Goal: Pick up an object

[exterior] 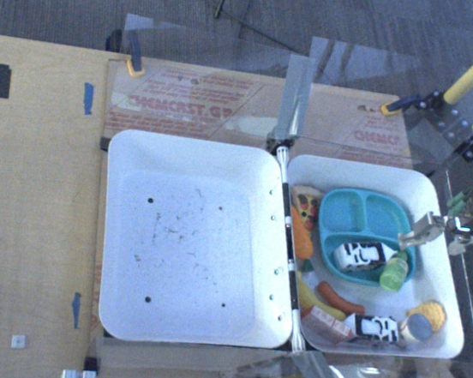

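The right bin (440,195) holds the toys. A blue divided plate (362,218) lies in its far half with a black-and-white toy cow (359,255) on its near part. A green bottle (394,274) leans at the plate's right rim. My gripper (416,233) reaches in over the bin's right wall, its grey tip just above the plate's right edge and slightly beyond the green bottle. I see nothing held in it.
Along the right bin's left wall lie a pizza slice (305,205) and a carrot (302,237). Near its front are a sausage (339,298), a banana (307,299), a second toy cow (376,328) and a yellow round toy (431,316). The left bin (129,152) sits alongside.
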`<action>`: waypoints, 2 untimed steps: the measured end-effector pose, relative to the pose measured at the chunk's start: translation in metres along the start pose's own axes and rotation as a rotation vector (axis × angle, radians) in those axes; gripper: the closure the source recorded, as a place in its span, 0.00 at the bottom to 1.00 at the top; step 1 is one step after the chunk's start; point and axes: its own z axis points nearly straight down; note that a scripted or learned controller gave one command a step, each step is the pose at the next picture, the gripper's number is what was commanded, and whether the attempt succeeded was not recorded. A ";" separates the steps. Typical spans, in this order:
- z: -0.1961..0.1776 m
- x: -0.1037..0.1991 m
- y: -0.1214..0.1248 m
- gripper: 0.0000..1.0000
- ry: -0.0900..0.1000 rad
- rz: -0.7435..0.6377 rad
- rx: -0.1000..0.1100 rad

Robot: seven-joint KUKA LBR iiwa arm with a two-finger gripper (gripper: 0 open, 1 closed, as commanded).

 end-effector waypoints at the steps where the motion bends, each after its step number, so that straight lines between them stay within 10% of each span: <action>1: 0.105 0.051 0.048 0.00 0.000 -0.105 -0.001; 2: 0.159 0.001 0.045 0.00 -0.014 -0.038 -0.049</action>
